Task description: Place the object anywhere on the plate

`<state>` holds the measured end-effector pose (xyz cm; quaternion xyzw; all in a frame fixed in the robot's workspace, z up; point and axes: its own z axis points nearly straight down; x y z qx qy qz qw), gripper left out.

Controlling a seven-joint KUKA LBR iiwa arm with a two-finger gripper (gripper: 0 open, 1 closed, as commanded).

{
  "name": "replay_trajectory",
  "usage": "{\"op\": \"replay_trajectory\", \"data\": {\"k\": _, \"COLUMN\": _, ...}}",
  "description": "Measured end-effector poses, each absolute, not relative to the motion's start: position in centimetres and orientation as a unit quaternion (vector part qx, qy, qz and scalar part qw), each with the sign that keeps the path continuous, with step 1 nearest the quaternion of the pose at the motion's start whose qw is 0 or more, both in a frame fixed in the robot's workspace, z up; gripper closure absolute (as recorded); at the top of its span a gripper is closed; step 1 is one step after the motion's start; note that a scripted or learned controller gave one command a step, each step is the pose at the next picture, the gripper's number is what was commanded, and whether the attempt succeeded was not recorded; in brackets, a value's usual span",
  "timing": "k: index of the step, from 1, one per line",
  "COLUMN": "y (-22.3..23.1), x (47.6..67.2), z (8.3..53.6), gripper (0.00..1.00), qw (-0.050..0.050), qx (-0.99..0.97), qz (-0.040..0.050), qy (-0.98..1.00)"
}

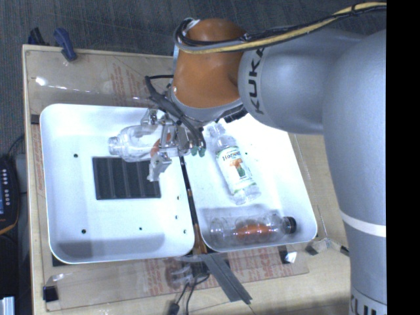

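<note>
End effector (159, 151) over left bin (59, 176), just above dark ridged plate (125, 178); finger state cannot tell. Clear plastic bottle (133, 143) at end effector, above plate's far edge; grip unclear. Two more bottles in right bin (298, 182): green-labelled bottle (235, 165), orange-labelled bottle (249, 228) along near wall.
</note>
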<state>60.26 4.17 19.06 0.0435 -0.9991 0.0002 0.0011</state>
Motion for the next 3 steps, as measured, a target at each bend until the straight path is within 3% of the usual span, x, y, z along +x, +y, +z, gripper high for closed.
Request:
{"op": "replay_trajectory", "data": {"k": 1, "y": 7.95, "x": 55.41, "z": 20.63, "gripper": 1.00, "qw": 0.001, "qx": 0.072, "qz": 0.0002, "qy": -0.997}}
{"op": "replay_trajectory", "data": {"k": 2, "y": 7.91, "x": 55.41, "z": 20.63, "gripper": 0.00, "qw": 0.001, "qx": 0.072, "qz": 0.0003, "qy": -0.997}}
{"op": "replay_trajectory", "data": {"k": 3, "y": 7.91, "x": 55.41, "z": 20.62, "gripper": 0.00, "qw": 0.001, "qx": 0.072, "qz": 0.0003, "qy": -0.997}}
